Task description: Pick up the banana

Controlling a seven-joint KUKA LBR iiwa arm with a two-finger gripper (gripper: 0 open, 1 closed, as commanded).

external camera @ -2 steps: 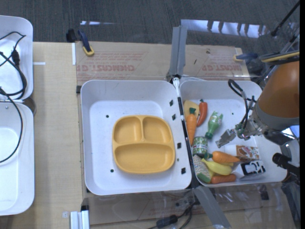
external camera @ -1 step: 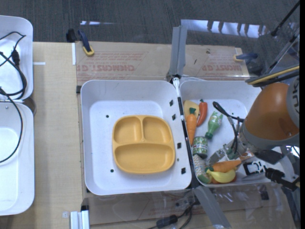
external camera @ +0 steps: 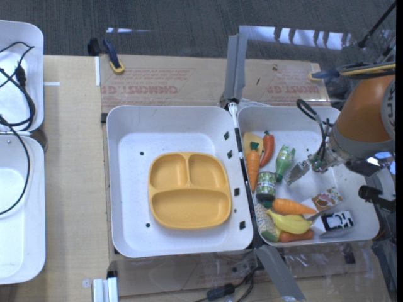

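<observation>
The yellow banana lies near the front of the right bin. An orange carrot rests just behind it and another carrot lies in front of it. My gripper hangs over the middle of the same bin, above and behind the banana and just right of a green bottle. It is apart from the banana, and nothing shows in its grasp. The arm's orange band rises to the right.
A green can, a long carrot and a red chili crowd the right bin's left side. A printed packet and a black-and-white item lie right of the banana. The left bin holds a yellow divided plate.
</observation>
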